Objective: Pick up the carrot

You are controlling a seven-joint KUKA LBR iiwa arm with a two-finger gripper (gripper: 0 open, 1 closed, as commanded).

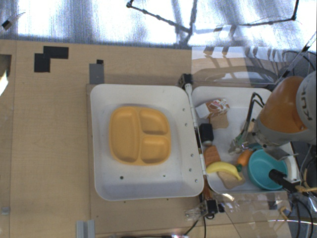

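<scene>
Wooden surface [49,148] carries two white bins; the carrot [244,158] lies in the right bin [233,95], beside the teal bowl [266,169]. The tool [239,144] hovers just above it; finger state cannot be determined. Judged not yet grasped, lift outstanding.

Carrot [244,157] hemmed between banana [224,168] and teal bowl [266,170]
</scene>
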